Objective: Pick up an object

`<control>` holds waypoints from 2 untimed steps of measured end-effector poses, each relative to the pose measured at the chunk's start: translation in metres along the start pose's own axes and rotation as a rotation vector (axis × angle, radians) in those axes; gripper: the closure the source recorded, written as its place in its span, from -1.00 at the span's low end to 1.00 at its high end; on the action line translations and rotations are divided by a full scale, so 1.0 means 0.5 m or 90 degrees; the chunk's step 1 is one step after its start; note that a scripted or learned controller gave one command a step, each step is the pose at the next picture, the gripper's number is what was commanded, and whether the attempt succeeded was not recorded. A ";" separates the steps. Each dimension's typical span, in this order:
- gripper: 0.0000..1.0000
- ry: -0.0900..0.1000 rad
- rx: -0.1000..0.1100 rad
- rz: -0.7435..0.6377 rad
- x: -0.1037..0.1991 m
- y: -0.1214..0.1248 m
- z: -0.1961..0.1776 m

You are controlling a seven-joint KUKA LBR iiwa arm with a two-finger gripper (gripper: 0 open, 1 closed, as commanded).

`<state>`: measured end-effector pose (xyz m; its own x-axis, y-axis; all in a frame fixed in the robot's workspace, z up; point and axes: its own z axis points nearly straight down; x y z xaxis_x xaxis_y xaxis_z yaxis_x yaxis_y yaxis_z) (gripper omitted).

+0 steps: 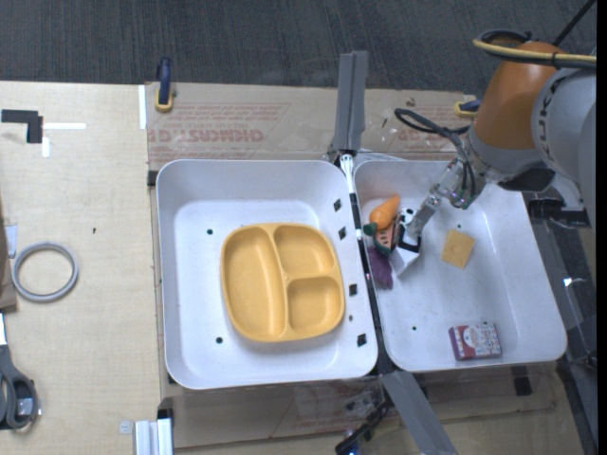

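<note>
Where dark carpet meets the plywood bench [85, 188], two white bins [190, 282], end effector [410, 235] (grip state indiscernible).

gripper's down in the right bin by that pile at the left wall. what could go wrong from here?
1. The gripper sits low among a tight cluster: the carrot, a purple item and other small bits. It may pinch two things or just shove them.
2. The cluster hugs the bin wall, so a finger could catch on it.
3. The yellow block lies close by and may get knocked.
</note>
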<state>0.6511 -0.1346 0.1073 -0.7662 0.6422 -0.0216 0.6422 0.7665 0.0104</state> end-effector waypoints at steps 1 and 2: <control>-1.00 0.010 0.007 0.067 -0.036 -0.075 -0.177; -1.00 0.001 0.001 0.161 0.018 -0.028 -0.014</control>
<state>0.6350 -0.1394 0.1139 -0.5814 0.8135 -0.0169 0.8134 0.5816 0.0132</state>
